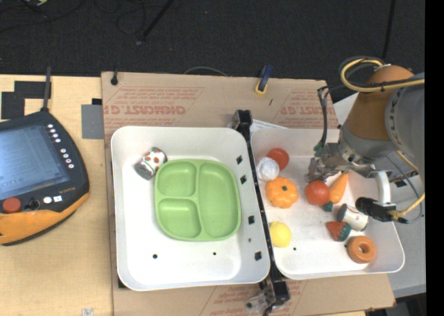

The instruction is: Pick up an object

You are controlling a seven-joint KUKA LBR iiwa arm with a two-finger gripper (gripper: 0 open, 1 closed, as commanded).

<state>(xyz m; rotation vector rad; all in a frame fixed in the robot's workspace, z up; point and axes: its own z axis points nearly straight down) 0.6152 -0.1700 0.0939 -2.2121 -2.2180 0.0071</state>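
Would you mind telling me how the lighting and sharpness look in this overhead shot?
Camera view: even, soft lighting; the white bins are bright but not blown out, shadows faint; the green tray is crisp; the end effector area looks slightly soft and cluttered; the background floor is dark.

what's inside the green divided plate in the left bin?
Nothing visible in the green plate: all three compartments show bare. A small spotted cup lies outside it, by its upper-left edge. The bin floor beneath the plate is covered.

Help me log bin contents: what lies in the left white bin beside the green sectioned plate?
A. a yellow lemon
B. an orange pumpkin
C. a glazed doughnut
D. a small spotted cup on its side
D: the small spotted cup lies by the green sectioned plate.
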